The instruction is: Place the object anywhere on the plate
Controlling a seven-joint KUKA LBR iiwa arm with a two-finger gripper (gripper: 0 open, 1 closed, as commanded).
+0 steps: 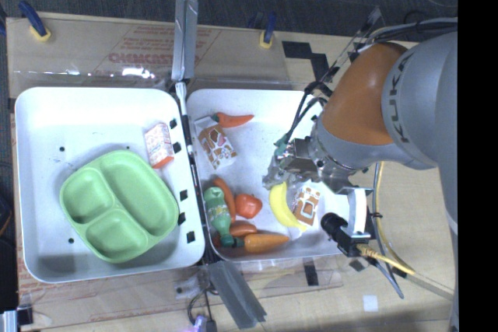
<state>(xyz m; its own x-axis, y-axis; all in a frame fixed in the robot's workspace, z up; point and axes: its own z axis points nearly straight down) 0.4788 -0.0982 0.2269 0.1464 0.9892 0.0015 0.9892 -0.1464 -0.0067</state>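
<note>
1. So far, the green plate [118,204] in the left bin [47,113] has no toy food on it.
2. A small carton [158,144] lies just beside the plate, not on it.
3. The pincer [289,165] is low in the right bin [257,101], just above the banana [282,206] and a small packet [306,204].
4. I cannot tell if the pincer is wide or closed, or if it has picked anything.
5. I think the job has just started: grab, lift and carry over to the plate are all left.
</note>
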